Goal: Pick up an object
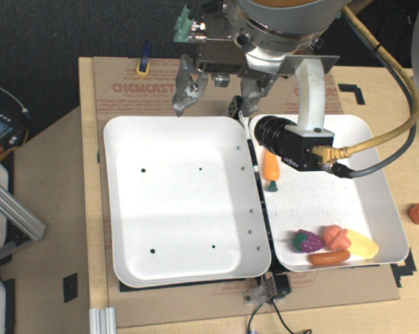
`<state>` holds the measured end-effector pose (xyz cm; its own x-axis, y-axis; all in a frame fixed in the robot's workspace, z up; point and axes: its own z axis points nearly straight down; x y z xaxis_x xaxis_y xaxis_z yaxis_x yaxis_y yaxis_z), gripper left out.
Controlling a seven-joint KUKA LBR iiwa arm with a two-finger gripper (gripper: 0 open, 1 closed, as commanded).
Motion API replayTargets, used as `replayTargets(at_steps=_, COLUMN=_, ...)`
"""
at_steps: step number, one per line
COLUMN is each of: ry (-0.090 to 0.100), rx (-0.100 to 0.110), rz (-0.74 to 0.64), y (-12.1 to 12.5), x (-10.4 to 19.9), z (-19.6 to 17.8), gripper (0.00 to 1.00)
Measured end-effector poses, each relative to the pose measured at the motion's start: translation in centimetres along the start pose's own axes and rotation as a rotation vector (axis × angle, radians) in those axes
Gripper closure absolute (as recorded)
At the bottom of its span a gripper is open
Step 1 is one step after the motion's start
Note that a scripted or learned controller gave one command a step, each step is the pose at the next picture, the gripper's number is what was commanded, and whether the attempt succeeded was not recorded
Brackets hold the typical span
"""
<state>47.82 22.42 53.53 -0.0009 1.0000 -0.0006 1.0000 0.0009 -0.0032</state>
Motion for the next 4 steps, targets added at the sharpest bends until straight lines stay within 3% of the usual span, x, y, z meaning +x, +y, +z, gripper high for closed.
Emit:
replayTargets(at_steps=1, ry=-0.004, rx=0.004, rz=0.005, y=6.1, x=-0.6, z=6.7, gripper=0.00)
replayTargets(at_steps=2, ry=0.004, rx=-0.009, rz=-0.002, y=2.1, x=0.1, z=-0.3, gripper=0.00)
replayTargets(at_steps=3, ry=0.003, rx=-0.008, rz=-0.001, y=2.2, x=0.1, z=-1.1, gripper=1.00)
replayTargets(at_steps=4, ry=-0.001, rx=0.001, rz=0.007, y=0.0, x=-8.2, z=0.0, gripper=1.00)
